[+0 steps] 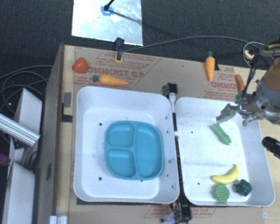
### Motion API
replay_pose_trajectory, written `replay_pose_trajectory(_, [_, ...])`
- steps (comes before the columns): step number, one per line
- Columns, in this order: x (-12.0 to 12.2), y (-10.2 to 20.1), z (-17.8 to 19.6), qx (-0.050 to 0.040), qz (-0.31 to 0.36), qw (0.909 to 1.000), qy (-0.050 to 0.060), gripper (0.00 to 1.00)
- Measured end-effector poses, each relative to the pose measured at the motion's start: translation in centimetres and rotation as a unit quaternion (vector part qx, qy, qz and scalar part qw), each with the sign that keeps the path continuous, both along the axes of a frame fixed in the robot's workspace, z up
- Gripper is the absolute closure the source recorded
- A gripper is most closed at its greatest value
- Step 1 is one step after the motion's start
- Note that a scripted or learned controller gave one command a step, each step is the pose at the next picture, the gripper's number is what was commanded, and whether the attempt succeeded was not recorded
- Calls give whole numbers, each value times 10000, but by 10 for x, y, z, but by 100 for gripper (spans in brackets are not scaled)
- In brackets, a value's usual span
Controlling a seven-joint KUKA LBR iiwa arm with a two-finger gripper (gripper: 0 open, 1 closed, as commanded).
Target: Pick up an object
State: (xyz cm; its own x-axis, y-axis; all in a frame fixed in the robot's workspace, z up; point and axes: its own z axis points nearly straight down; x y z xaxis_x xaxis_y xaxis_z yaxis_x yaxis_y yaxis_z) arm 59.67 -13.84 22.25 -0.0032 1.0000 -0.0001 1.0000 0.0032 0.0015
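Over the right bin's (250, 192) far edge the gripper (237, 112) hangs with its fingers spread wide and nothing between them — a ready pose for a grasp, by my reading. Just below the near fingertip lies a green pod-shaped toy (222, 133), close to the far edge and apart from the rest, so it looks the likeliest target. Yellow banana (227, 175), a pale green bumpy piece (221, 193) and a dark green one (243, 187) crowd the bin's near right corner (harder to isolate). Left bin (96, 105) carries a blue divided plate (134, 149), centred. Carrots (209, 66) and a tomato (80, 65) sit on the cardboard (148, 71) beyond the bins — out of play.
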Motion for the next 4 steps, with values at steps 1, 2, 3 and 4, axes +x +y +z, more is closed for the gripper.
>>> replay_pose_trajectory(1, [32,-34,-72,-4,-11,10000,13,0])
replay_pose_trajectory(2, [48,-46,-130,-4,-5,10000,3,0])
replay_pose_trajectory(3, [49,-47,-118,-11,3,10000,-18,100])
replay_pose_trajectory(4, [48,56,-24,5,12,10000,-22,100])
